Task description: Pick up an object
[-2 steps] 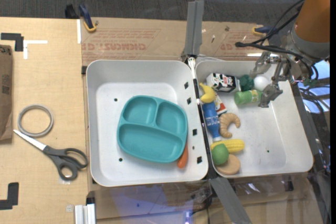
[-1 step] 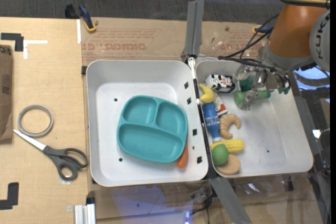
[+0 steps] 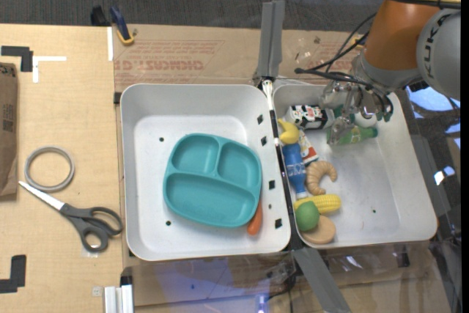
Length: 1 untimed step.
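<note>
Gripper low over right bin far end, finger spread unreadable, green bottle just beneath, lying flat, long axis left-right, which end leads unclear

Bench carries two white bins: left bin, right bin. Scissors and tape roll lie left of them.

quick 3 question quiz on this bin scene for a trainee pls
1. True or false: the teal divided plate lies in the right bin.
2. What orange item pokes out beside the plate's lower right edge? A) carrot B) scissors C) tape roll
3. Fill in: the gripper is over the ___ bin.

Key: 1 false, it lies in the left bin; 2 A; 3 right.
</note>
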### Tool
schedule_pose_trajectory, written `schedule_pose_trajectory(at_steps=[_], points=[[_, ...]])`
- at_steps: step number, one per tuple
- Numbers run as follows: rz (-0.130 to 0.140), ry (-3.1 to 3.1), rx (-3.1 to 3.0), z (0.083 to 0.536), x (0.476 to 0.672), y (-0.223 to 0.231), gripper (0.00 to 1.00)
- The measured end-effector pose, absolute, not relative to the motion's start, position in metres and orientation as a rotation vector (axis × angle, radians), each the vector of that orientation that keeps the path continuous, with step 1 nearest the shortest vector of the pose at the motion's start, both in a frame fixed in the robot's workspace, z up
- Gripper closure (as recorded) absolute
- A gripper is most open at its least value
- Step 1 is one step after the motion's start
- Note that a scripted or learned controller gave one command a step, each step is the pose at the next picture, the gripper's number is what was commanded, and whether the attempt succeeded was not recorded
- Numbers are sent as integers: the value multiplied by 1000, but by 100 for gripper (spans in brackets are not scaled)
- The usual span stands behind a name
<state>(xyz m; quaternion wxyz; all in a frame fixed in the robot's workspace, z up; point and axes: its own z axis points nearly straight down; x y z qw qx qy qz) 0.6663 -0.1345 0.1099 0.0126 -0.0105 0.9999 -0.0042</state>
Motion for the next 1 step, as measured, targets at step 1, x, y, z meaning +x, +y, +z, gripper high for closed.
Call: schedule_pose_trajectory(at_steps=[1], points=[[-14, 3101, -54, 110, 602, -101, 0]])
